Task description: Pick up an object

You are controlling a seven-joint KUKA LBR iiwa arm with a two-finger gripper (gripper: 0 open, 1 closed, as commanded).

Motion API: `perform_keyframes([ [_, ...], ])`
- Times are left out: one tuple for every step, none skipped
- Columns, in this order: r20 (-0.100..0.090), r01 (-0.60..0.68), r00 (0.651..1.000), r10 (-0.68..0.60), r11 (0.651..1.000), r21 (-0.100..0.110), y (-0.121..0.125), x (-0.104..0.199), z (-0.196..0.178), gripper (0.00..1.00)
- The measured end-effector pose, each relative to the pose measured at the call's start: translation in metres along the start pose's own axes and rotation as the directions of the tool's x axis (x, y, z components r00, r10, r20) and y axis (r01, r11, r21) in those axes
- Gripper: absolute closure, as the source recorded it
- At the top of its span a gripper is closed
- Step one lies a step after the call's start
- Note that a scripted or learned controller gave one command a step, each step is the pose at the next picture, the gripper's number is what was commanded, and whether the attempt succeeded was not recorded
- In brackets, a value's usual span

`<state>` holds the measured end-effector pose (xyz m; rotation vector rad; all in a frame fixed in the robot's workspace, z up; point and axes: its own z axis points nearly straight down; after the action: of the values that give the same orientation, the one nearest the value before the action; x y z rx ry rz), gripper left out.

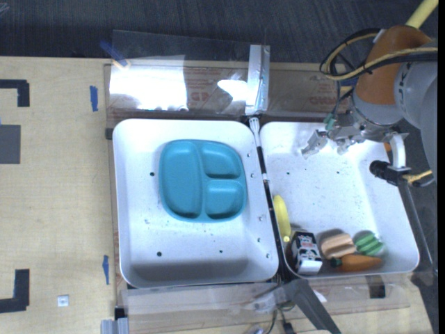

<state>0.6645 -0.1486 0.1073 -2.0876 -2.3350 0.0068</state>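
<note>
No legible text or labels anywhere.

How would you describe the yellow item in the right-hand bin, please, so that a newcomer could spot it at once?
Find the right bin, the one without the blue divided plate. Follow its left wall towards the near edge: the yellow item lies along that wall, just above the cluster of toys in the near corner. It is the only plain yellow, slim, banana-like piece; its neighbours are a black-and-white block, a bun-shaped toy and a green striped piece.

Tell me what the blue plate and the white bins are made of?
The blue plate looks like matte molded plastic: one even color, soft rounded dividers. The white bins also look like plastic, smooth and slightly shiny, catching glare near the top, with dark specks.
</note>
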Motion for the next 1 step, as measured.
perform_keyframes([
  [0.007, 0.24, 0.971, -0.24, 0.971, -0.01, -0.0299, -0.0259, 0.0211, 0.0],
])
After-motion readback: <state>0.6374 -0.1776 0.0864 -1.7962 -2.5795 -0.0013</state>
